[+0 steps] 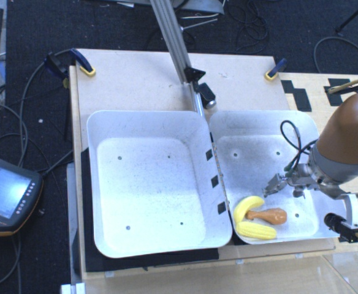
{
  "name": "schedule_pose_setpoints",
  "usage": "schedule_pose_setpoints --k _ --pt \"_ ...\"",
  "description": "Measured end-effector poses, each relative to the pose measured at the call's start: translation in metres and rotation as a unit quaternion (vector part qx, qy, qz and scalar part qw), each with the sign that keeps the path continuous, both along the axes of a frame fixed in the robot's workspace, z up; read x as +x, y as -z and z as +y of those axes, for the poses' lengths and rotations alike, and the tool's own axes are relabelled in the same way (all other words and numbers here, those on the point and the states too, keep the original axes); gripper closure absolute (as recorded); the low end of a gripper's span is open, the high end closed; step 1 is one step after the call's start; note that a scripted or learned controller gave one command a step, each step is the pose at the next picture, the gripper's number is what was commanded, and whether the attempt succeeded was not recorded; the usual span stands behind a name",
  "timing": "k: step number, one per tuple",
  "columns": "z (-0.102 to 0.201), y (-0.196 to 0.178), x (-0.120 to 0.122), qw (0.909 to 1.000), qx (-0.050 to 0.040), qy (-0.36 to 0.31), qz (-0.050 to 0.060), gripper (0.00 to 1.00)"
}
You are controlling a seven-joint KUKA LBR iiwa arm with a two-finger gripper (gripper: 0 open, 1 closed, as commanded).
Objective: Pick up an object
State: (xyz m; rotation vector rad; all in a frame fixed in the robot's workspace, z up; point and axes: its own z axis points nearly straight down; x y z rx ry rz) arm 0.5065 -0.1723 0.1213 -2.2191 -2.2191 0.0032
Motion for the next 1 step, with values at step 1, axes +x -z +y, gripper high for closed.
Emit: schedule_pose_setpoints --k 1 --pt "-0.0003 -0.0118 0.0009 1.0000 -0.0004 0.000 -0.002 1.00"
